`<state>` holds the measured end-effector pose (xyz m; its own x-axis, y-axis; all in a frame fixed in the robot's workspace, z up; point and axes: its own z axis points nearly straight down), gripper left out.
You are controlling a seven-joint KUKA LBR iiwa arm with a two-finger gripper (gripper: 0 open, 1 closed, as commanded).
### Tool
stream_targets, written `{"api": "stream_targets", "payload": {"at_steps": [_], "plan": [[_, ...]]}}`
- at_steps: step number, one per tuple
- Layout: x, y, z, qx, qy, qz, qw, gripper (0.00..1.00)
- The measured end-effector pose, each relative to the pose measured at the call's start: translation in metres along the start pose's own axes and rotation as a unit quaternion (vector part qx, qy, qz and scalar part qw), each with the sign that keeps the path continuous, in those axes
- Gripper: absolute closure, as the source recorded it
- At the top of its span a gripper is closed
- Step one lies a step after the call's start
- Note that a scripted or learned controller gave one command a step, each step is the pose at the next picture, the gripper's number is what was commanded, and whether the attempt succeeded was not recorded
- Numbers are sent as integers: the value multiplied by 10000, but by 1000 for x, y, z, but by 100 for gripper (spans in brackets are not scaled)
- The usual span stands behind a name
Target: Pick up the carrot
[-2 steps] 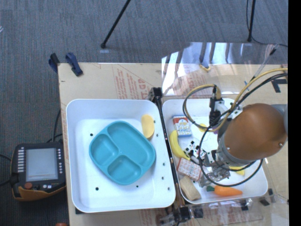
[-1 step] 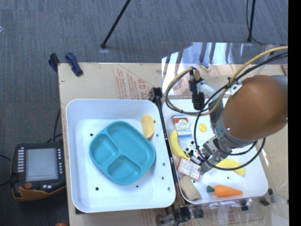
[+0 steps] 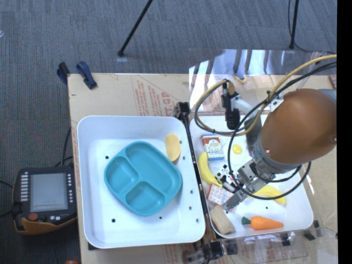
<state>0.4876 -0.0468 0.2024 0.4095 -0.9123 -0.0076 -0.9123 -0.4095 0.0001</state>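
Jaws [image 3: 235,198] low in right bin [image 3: 308,213], near carrot [image 3: 262,223].

The carrot [image 3: 265,223], near the gripper [image 3: 233,198], looks like smooth, matt plastic. Beyond it, the divided turquoise plate [image 3: 143,177] is glossy plastic; both white bins [image 3: 88,147] look smooth and slightly shiny.
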Motion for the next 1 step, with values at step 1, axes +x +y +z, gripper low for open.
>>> {"api": "stream_targets", "payload": {"at_steps": [1], "plan": [[30, 29, 105, -32, -17, -1122, 9937, 0]]}}
